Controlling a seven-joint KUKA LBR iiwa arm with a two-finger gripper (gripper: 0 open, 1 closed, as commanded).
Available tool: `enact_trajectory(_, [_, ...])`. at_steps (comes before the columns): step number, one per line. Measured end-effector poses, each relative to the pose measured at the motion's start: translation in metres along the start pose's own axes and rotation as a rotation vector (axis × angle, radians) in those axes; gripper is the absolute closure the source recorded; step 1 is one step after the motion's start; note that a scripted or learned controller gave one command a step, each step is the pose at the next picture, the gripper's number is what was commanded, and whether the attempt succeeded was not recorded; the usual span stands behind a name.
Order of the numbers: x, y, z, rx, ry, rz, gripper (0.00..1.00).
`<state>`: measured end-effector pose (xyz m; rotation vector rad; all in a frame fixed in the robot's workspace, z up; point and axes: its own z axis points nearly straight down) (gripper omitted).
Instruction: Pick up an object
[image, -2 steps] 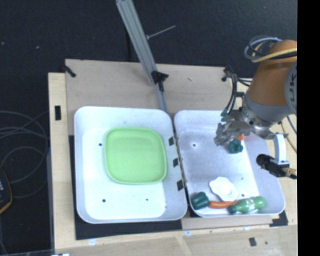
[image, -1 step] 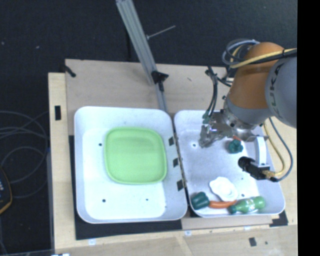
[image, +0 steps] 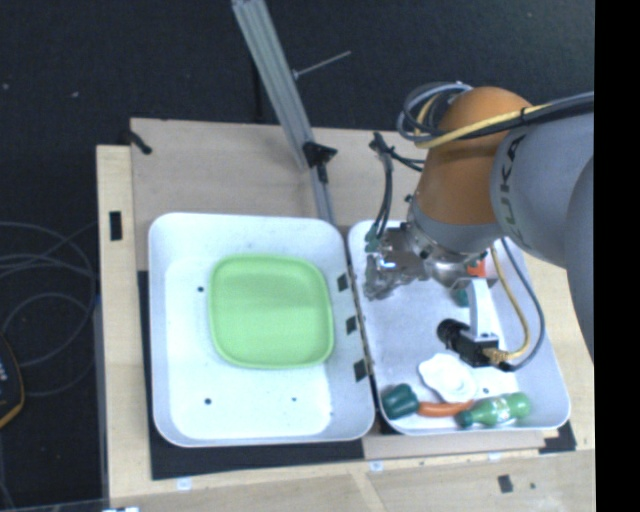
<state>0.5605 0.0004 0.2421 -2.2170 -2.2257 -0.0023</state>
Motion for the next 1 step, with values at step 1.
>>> enact_trajectory(1, [0.0581, 0.0066, -0.0077, 0.0, 0.0, -0.001, 1.0])
